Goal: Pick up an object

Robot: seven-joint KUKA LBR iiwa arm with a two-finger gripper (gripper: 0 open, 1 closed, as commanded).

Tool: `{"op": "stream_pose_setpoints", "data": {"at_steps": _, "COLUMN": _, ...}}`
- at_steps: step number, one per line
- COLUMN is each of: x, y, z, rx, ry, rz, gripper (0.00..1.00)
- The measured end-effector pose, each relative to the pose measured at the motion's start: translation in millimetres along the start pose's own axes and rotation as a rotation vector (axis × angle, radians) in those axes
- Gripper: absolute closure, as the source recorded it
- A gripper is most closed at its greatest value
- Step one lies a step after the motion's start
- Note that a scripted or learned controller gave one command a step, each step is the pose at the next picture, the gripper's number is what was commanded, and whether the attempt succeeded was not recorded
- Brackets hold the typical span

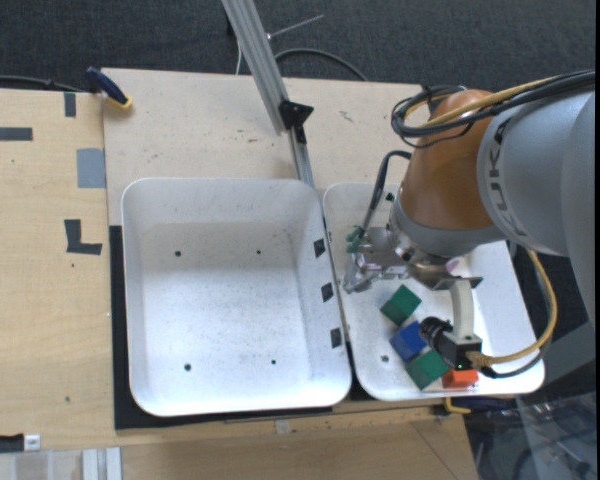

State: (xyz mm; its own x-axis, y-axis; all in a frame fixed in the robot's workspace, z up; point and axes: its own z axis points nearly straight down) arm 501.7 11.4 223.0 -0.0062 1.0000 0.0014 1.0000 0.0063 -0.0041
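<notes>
Two bins [140, 208]: we see blocks in the right one
Blocks: green [401, 304], blue [409, 341]
Gripper [361, 264]: we cannot tell its state

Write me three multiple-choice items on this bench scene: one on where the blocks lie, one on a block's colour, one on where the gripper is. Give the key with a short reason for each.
1. Where do the small blocks lie?
A. In the left bin
B. In the right bin
C. On the bare bench

2. What colour is the block lying between the two green ones?
A. Blue
B. Yellow
C. White

3. Where is the gripper?
A. Over the left bin
B. Outside both bins
C. Low in the right bin, near its left wall

Key:
1 B: the green block, the blue block and a second green block all lie inside the right bin.
2 A: it is plainly blue.
3 C: the gripper sits just right of the wall shared with the left bin.
</notes>
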Motion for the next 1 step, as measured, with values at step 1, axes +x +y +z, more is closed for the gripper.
{"op": "stream_pose_setpoints", "data": {"at_steps": 1, "x": 60.3, "y": 4.3, "z": 6.7, "rx": -0.001, "ry": 0.0, "rz": -0.002, "gripper": 1.0}}
